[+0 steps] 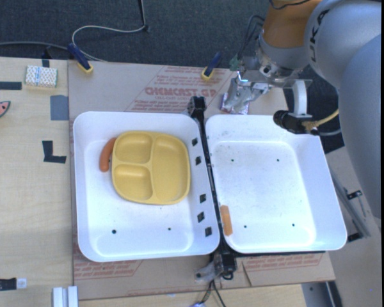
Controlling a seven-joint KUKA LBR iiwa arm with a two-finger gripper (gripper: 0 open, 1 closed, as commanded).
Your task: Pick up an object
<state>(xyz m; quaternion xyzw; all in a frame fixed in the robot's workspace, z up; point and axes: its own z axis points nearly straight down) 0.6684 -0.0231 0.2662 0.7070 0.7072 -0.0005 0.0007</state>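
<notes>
We read this moment as the approach stage of the pick, with nothing yet secured; the gripper hangs at the far rim of the right bin, just beyond its back wall, and carries no object between its tips; whether it is released or clenched we cannot tell from this slanted view. Candidate objects lie as follows: a yellow divided tray rests flat in the left bin, toward its far half; an orange sausage-shaped piece lies touching the tray's left edge, partly tucked beside it; a second small orange piece lies in the right bin against its left wall, near the front corner. We judge the piece in the right bin the nearest reachable target; the next move calls for travel toward the near-left corner of that bin, alignment across the short axis of the piece, and a descent that clears the wall, since the piece sits hard against it and one fingertip may foul the rim. The bins stand side by side on a brown cardboard sheet printed in red; a pale wooden bench top lies to the left, bearing black tape marks; blue clips pin the cardboard at its far edge; dark floor and a loose cable lie beyond.
</notes>
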